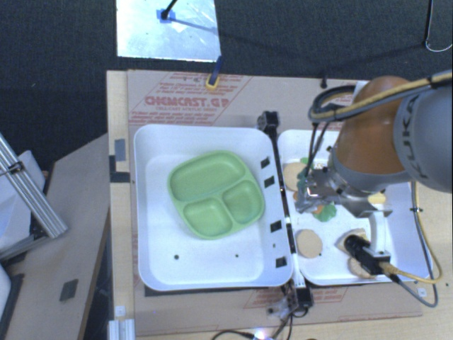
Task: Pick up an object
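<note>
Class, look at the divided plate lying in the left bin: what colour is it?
Light green. The three-compartment plastic plate shows clearly in the camera view.
</note>
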`<state>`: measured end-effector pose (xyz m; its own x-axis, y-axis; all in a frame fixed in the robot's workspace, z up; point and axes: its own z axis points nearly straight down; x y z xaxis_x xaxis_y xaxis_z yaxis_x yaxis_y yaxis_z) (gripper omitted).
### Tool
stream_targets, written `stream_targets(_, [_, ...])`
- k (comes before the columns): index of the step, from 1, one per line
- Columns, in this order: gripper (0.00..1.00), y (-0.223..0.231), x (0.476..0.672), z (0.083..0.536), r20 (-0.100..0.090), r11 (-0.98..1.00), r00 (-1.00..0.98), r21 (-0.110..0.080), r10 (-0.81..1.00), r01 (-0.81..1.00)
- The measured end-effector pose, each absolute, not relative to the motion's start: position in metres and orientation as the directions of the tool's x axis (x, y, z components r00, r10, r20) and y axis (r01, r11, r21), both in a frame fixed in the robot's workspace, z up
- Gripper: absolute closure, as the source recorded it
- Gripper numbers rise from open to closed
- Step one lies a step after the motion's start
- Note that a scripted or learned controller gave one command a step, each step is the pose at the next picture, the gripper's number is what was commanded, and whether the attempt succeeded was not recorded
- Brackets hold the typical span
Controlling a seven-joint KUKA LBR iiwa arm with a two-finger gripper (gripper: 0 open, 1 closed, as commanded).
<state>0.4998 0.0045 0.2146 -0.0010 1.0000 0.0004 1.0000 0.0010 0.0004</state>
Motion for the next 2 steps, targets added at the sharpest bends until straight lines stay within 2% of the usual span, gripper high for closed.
stream_targets(1, [1.0,-0.001,0.495,0.231,0.0,0.0,0.0,0.004,1.0,1.0])
stream_targets(2, [1.0,0.017,0.498,0.221,0.0,0.006,-0.006,0.0,1.0,1.0])
